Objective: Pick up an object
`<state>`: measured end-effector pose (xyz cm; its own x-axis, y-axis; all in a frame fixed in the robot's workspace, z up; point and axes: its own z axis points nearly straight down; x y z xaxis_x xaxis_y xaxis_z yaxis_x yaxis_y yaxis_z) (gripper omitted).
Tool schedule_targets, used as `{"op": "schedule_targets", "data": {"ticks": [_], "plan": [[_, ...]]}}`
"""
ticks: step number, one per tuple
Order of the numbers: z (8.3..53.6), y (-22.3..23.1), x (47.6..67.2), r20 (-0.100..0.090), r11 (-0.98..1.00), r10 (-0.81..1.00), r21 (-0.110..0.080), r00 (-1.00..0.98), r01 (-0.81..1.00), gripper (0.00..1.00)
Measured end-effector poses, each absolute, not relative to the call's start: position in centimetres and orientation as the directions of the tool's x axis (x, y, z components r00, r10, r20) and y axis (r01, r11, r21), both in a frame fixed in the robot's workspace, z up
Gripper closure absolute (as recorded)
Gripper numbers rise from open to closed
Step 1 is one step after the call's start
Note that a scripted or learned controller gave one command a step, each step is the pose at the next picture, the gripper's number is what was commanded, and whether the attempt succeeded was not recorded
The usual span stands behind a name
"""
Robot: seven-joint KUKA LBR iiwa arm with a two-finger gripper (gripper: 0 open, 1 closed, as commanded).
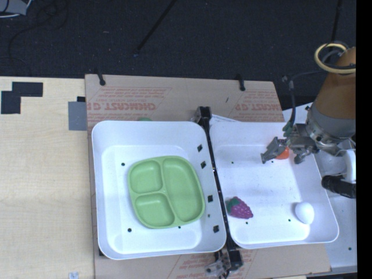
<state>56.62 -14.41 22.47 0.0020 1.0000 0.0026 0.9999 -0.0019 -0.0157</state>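
My claw (286, 150) hangs low over the far part of the right-hand shallow white bin (325, 237). Its dark fingers are spread, one reaching left and one right, with a small orange object (282, 153) showing between them. I cannot tell whether the fingers touch it, so I record no hold.

The object is too small and too far hidden to give a long axis or heading.

Nearer the camera, well apart from my claw, lie a purple plastic grape bunch (239, 208), its long axis slanting with the green stem end toward the divider, and a white egg-shaped ball (304, 213). The left bin (110, 237) carries a green divided plate (165, 191).
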Motion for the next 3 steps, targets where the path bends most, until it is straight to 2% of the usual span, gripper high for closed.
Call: {"op": "schedule_targets", "data": {"ticks": [1,3], "plan": [[23.2,-14.4,56.9,0.001,0.0,1.0,-0.003,0.0,1.0,0.0],[14.4,-14.3,57.0,0.002,-0.001,1.0,-0.007,0.001,1.0,0.0]]}}
